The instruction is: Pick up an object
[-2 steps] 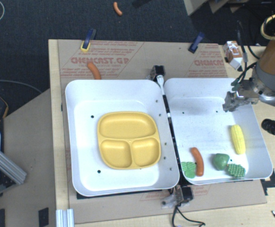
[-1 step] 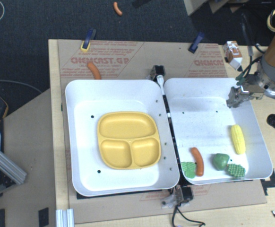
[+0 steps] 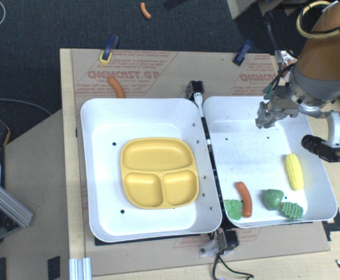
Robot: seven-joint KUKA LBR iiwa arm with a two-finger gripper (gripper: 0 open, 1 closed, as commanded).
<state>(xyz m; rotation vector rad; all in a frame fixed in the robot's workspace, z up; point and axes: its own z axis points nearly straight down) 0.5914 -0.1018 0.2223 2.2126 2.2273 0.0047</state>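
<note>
The arm (image 3: 322,51) reaches in from the right, and its claw (image 3: 267,116) hangs over the upper part of the right bin (image 3: 240,115), above bare white floor. Whether the claw is wide or narrow cannot be told from this angle; nothing shows between its tips.

The objects to pick lie along the near end of the right bin, well apart from the claw: a yellow corn cob (image 3: 294,171) near the right wall, an orange sausage (image 3: 244,199), a flat green leaf (image 3: 233,209) just beside the sausage, a green round vegetable (image 3: 272,199), and a knobbly green piece (image 3: 291,209) next to it.

The left bin (image 3: 100,156) holds a yellow divided plate (image 3: 158,172). Another orange sausage (image 3: 117,87) lies on the tabletop (image 3: 158,69) behind the left bin.
</note>
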